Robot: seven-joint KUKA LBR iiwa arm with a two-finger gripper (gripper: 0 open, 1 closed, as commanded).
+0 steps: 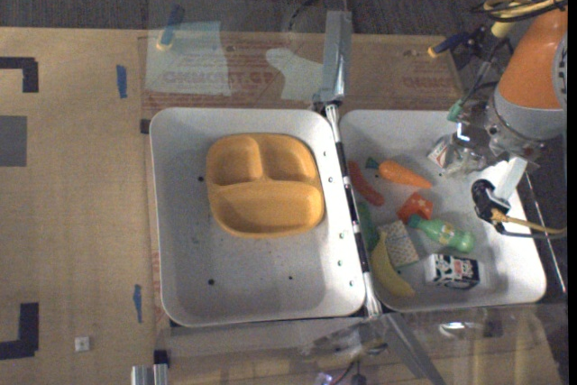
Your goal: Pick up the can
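End effector [456,152] hovers over the far part of the right bin [532,279]; whether it is released or clenched cannot be told, and nothing is seen held.

Step, judged: approach, pick not yet made.

Likeliest can [452,270], black-and-white and on its side, lies well apart, toward the bin's near wall. The next move calls for travelling there and descending over it.

Count, outward:
- one carrot [403,175]
- one green bottle [444,234]
- one banana [388,271]
- one orange divided plate [265,185] in the left bin [180,284]
- two bins
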